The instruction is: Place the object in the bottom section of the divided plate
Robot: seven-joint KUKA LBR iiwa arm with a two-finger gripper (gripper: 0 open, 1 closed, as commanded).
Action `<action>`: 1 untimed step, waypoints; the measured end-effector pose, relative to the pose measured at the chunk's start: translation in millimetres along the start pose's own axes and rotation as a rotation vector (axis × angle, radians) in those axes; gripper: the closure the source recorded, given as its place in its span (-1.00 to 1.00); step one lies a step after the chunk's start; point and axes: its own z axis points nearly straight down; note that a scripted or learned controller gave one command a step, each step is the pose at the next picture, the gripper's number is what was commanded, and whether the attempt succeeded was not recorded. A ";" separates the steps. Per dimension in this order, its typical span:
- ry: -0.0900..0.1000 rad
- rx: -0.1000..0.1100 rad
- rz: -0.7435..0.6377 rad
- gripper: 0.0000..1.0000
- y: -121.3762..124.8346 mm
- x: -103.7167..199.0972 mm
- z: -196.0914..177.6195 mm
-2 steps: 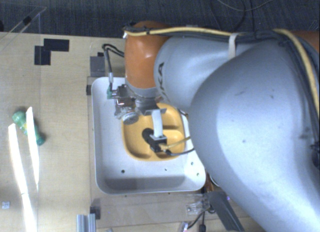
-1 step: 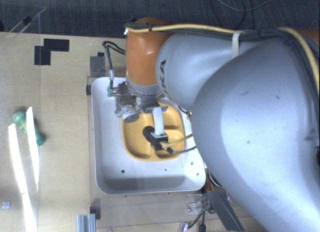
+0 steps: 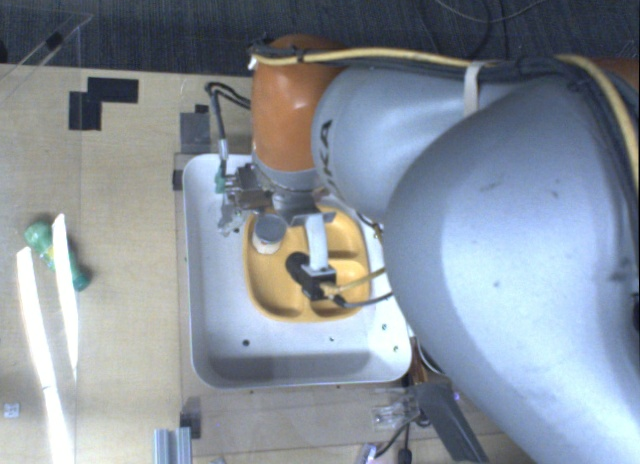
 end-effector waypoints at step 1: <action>-0.002 -0.005 -0.261 -1.00 -15.6 -16.4 -135.4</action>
